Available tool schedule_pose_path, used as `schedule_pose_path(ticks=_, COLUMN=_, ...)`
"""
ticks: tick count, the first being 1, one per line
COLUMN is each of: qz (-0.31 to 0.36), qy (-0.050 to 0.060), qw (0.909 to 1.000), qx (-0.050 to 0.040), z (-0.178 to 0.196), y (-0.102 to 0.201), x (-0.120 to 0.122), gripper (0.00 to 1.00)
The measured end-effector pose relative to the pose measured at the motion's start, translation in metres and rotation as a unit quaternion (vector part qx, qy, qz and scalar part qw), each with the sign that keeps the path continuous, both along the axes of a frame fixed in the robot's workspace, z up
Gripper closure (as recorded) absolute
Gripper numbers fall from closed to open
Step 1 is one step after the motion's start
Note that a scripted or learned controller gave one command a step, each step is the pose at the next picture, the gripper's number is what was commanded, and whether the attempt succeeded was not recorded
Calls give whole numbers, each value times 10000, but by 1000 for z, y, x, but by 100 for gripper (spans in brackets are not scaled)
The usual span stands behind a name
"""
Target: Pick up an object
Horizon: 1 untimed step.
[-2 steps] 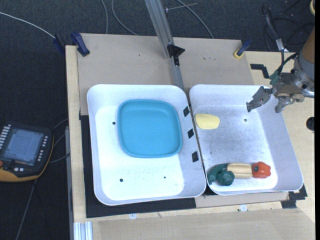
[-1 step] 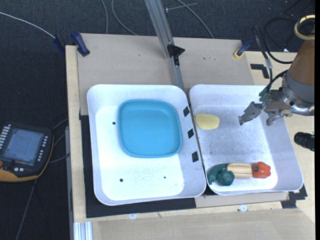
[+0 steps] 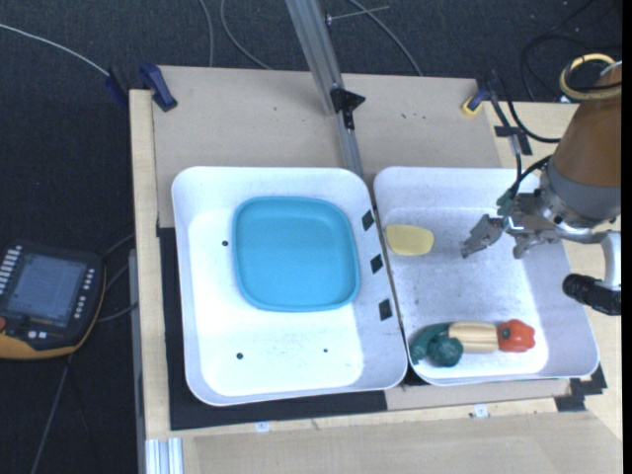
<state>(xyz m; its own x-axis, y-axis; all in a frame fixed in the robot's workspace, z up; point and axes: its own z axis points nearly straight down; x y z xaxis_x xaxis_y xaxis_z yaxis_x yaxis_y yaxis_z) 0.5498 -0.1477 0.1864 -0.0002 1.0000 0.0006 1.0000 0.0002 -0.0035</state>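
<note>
My gripper (image 3: 502, 242) hangs over the upper right part of the right bin (image 3: 434, 191), its two fingers spread apart with nothing between them. A yellow lemon-shaped piece (image 3: 409, 239) lies left of it near the bin's left wall. Along the front wall lie a dark green toy (image 3: 436, 347), a tan wooden stick (image 3: 474, 337) and a red tomato-like piece (image 3: 515, 336), touching in a row. The left bin (image 3: 202, 294) holds a blue square plate (image 3: 296, 253).
A slanted metal pole (image 3: 321, 42) crosses the back of the bench above the gap between the bins. Black clips (image 3: 376, 262) sit on the divide. A pendant (image 3: 44, 294) lies on the floor at the left. Cables trail around the bench.
</note>
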Motion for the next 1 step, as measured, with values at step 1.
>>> schedule_pose_path(ticks=1, qz=2, qy=0, qw=10000, qx=1, z=-43, y=5, x=-1, gripper=0)
